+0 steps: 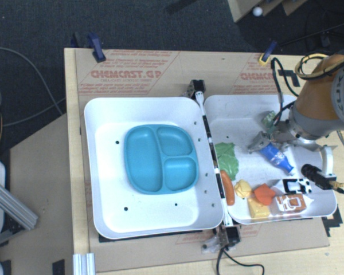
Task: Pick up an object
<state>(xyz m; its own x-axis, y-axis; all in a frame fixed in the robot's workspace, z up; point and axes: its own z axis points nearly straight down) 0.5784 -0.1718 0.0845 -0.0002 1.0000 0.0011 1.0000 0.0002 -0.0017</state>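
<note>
the gripper [268,137] is lowered into the right bin [241,105], seemingly to reach the blue object [277,157] just below it; whether anything is gripped cannot be told. beyond it towards the divider a green item [226,158] lies, with orange pieces [264,194] crowded nearer the front.

The arm [324,105] is a thick rounded body, grey at its upper link and wrist, with a broad orange band [316,96] between them. Black cables [286,79] loop beside the band, along with a yellow one [309,63]. Below the grey wrist sits dark metal gripper hardware [270,137] of angular shape.
</note>
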